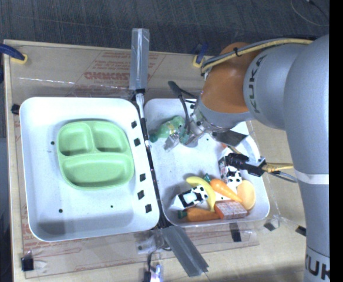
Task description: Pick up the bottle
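Bottle (pixel 167 128), green-tinted clear plastic, lying on its side in upper left of right-hand shallow white bin (pixel 259 207), pincer (pixel 186 135) at its right end.

Pincer state: cannot tell; hidden beneath grey arm with orange band (pixel 236 90), contact with bottle unconfirmed. Recommended for grasp: centre across the narrow body, square to its long axis, low enough to avoid slip on smooth plastic; clear of bin wall at left. Bottle appearance: translucent, glossy, darker green toward left end, paler toward pincer. Well apart from toy pile (yellow banana (pixel 199 187), orange carrot (pixel 225 190)) at lower bin edge. Green divided tray (pixel 95 153) in left-hand bin; not involved.
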Available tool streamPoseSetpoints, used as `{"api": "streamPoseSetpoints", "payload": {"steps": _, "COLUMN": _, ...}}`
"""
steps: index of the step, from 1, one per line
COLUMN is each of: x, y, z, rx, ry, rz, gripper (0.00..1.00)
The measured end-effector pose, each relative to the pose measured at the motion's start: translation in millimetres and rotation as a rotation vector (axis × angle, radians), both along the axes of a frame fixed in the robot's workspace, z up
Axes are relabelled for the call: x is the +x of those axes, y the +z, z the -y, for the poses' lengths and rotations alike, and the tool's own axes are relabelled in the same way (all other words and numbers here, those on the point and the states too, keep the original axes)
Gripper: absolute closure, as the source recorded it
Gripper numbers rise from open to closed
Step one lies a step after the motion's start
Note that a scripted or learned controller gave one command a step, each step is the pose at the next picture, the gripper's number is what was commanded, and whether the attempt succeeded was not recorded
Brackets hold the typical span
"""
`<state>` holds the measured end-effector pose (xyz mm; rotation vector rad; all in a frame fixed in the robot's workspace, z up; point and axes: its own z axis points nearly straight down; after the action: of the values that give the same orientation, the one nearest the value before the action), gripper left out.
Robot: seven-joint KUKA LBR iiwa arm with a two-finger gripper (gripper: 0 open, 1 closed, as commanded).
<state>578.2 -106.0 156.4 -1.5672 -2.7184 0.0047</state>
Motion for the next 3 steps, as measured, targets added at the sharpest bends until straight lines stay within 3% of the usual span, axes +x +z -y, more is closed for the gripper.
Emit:
{"api": "streamPoseSetpoints", "payload": {"steps": 1, "x": -10, "y": -65, "z": 1, "rx": 0.000, "ry": -0.488, "rz": -0.001, "gripper": 1.00}}
{"api": "streamPoseSetpoints", "payload": {"steps": 2, "x": 6, "y": -27, "z": 10, "rx": -0.001, "ry": -0.719, "rz": 0.001, "gripper": 1.00}}
{"api": "streamPoseSetpoints", "payload": {"steps": 3, "x": 75, "y": -65, "z": -10, "rx": -0.011, "ry": -0.949, "rz": -0.004, "gripper": 1.00}}
